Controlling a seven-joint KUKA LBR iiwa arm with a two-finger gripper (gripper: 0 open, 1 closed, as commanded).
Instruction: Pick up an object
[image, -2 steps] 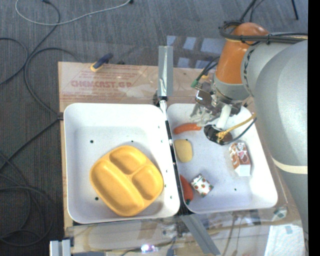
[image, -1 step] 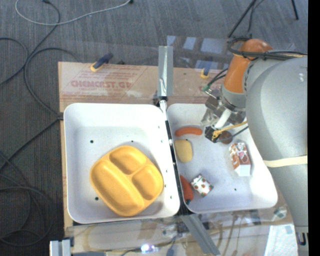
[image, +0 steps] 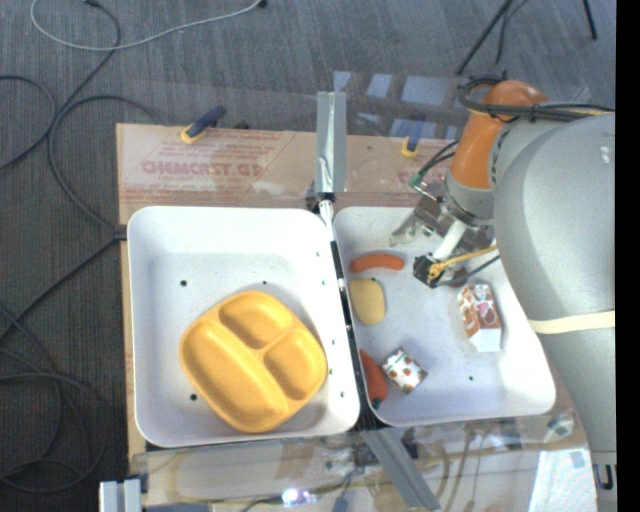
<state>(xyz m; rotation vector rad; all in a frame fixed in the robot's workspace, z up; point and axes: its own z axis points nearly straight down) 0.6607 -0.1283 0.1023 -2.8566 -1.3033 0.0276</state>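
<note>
My gripper (image: 408, 231) hangs over the back of the right bin (image: 520, 395), just right of and behind an orange sausage (image: 376, 263). Nothing shows between it and the bin floor. A tan, potato-like lump (image: 368, 300) lies in front of the sausage by the bin's left wall. A small red-and-white patterned box (image: 404, 370) and a red piece (image: 373, 377) lie near the front left corner. A red-and-white carton (image: 480, 316) lies at the right, close to the arm.
The left bin (image: 160, 250) holds a yellow divided plate (image: 253, 358) toward its front. The grey arm (image: 560, 220) covers the right bin's right side. A metal divider (image: 329, 140) stands between the bins at the back.
</note>
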